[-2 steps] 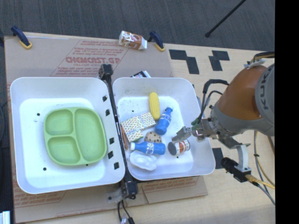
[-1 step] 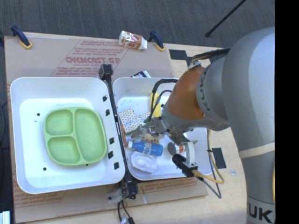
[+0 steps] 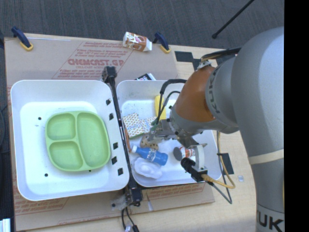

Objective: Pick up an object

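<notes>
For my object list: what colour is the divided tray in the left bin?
Light green; the divided tray shows clearly in the camera view.

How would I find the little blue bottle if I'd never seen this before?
Look in the right bin, the one the arm reaches into. Near its front edge lies the bottle on its side, just above a white lump. It is the one bright blue thing there.

green plate [image 3: 77, 140], white bins [image 3: 21, 129], blue bottle [image 3: 153, 155]
</notes>
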Motion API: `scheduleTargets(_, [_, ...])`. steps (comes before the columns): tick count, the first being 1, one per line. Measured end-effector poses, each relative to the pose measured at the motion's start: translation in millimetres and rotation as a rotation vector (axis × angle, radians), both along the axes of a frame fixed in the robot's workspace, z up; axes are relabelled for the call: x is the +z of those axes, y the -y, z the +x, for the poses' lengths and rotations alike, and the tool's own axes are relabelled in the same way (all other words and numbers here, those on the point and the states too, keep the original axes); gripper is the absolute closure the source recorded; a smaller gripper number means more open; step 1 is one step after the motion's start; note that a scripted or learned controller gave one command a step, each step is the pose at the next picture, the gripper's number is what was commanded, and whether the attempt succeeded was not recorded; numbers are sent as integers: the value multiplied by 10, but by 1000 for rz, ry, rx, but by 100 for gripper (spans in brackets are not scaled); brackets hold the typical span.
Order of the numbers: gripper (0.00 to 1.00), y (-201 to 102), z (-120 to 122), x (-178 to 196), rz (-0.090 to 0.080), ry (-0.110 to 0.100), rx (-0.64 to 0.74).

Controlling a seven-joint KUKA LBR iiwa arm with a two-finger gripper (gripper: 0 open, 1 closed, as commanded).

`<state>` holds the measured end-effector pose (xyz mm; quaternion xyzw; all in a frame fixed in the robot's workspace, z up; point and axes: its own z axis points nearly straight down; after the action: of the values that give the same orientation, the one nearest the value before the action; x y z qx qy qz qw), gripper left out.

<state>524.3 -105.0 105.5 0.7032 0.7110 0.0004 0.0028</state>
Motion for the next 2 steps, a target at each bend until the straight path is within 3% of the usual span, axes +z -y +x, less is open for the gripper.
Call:
scheduleTargets(1, [100, 237, -477, 833, 4, -6, -7])
scheduleTargets(2, [100, 613, 106, 2567, 0, 1, -5])
